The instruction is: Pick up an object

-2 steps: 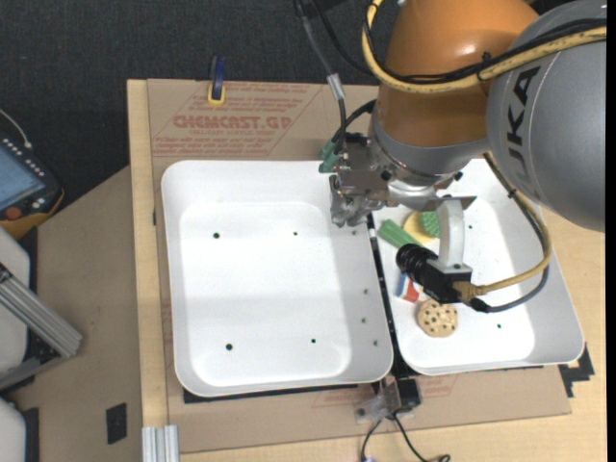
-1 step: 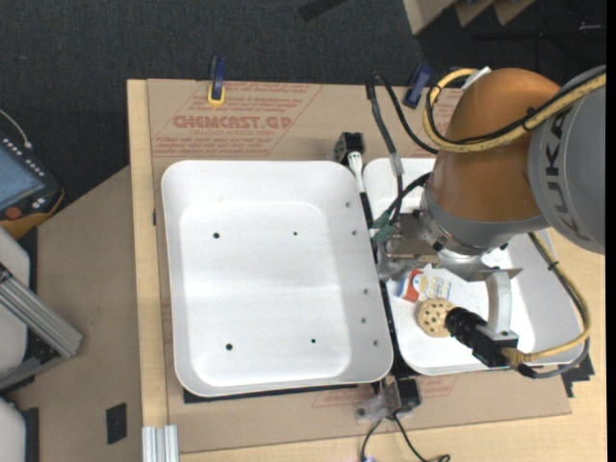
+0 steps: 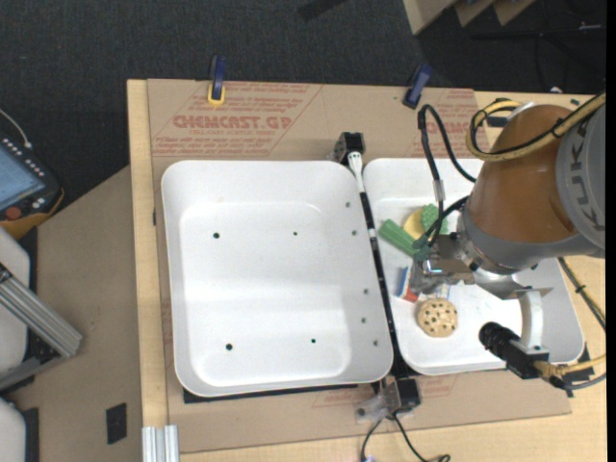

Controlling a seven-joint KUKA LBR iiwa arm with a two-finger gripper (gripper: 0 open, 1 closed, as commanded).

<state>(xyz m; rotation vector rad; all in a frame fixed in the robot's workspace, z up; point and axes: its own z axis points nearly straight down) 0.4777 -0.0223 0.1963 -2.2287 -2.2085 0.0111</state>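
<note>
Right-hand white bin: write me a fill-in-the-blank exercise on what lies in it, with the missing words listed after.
1. The round tan cookie with dark spots lies in the ___ shallow white bin.
2. The flat green block lies farther from the camera than the ___.
3. The yellow rounded piece touches the ___ block.
4. The arm's hand hovers over the ___ bin.

Missing words: right; cookie; green; right

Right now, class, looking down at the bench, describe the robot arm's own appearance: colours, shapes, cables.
The arm is bulky and rounded, with a wide orange band above a grey wrist section. A black cable loops along it towards the metallic gripper. A black cylindrical part sticks out below.
</note>
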